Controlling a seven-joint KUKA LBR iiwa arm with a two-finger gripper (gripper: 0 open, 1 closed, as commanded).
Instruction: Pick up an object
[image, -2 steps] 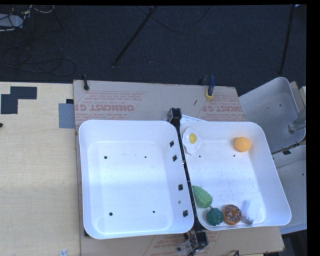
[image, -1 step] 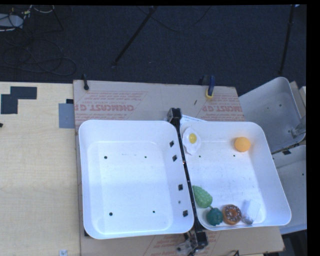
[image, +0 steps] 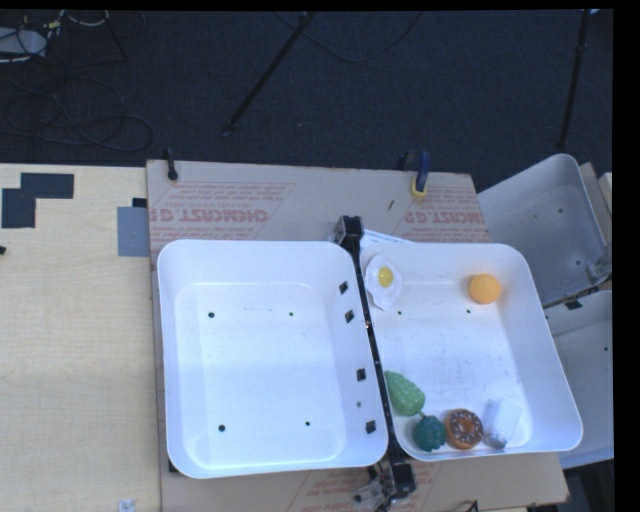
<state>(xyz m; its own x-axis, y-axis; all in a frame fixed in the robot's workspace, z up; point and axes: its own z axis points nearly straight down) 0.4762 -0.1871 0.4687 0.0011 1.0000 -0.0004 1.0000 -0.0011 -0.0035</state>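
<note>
Cardboard-covered bench (image: 250, 205) carries two white bins. Right bin (image: 540, 330): fried-egg toy (image: 384, 278) at far-left corner, orange ball (image: 484, 289) near far-right corner, green piece (image: 405, 393), teal piece (image: 430, 433) and doughnut (image: 463, 428) along near edge. Claw state: cannot tell.

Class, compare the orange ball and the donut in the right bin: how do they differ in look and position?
The orange ball is plain orange; the donut is brown with speckles and a hole in its middle. The ball sits alone near the far wall of the right bin; the donut lies at the near edge, between a dark green object and a white object. Both are round and similar in size.
</note>
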